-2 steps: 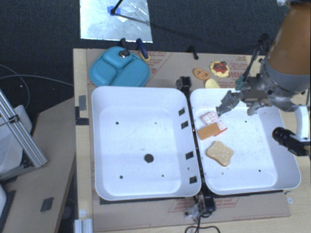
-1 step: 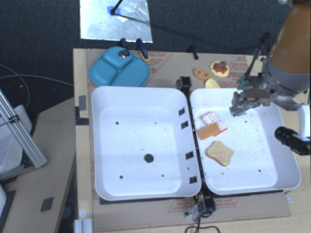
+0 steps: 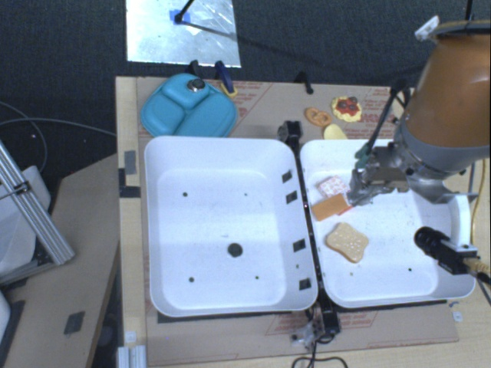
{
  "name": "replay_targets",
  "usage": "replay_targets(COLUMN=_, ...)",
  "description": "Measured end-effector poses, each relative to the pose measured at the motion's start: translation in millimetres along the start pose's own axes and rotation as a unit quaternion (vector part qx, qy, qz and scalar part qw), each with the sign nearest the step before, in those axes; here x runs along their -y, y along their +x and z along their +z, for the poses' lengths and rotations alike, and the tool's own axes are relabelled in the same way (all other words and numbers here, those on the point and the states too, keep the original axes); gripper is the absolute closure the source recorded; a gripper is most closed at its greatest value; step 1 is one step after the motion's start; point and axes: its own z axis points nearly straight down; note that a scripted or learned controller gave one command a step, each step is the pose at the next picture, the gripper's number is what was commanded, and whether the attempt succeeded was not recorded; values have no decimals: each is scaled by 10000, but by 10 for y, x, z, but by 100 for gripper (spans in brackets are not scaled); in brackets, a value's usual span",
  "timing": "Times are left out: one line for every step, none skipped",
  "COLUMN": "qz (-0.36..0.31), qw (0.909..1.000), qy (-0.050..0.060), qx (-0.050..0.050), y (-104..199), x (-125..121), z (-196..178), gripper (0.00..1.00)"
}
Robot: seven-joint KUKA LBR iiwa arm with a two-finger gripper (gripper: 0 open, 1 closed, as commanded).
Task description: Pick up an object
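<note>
In the right bin (image 3: pixel 399 282) lie three small things: a pink and white speckled piece (image 3: pixel 331 185), an orange flat block (image 3: pixel 331 207) just below it, and a tan toast-shaped piece (image 3: pixel 347 241) nearer the front. My gripper (image 3: pixel 359 192) hangs low over the bin's left part, its tip right beside the orange block and the pink piece. The grey wrist and orange band (image 3: pixel 453 90) rise to the upper right. Nothing shows between the fingers.
The left bin (image 3: pixel 176 282) has a dark round spot (image 3: pixel 235 250) on its floor. Behind the bins sit a blue lidded dish (image 3: pixel 189 107), a pretzel-like toy (image 3: pixel 317 116), a red-topped toy (image 3: pixel 347 108) and a pale yellow piece (image 3: pixel 334 133). A black fitting (image 3: pixel 439 248) sits at the bin's right.
</note>
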Motion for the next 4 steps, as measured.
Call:
replay_targets(qz=-12, qw=10000, qy=-19, qx=-4, y=451, x=-14, z=-215, gripper=100)
replay_targets(qz=-10, qw=10000, qy=-33, qx=-7, y=907, x=-137, z=-551, gripper=100)
replay_targets(qz=2, qw=10000, qy=-47, qx=-11, y=1019, x=-13, z=-1230, gripper=100)
replay_targets(qz=-2, qw=10000, qy=-9, qx=-3, y=1375, x=-14, z=-1131, gripper=100)
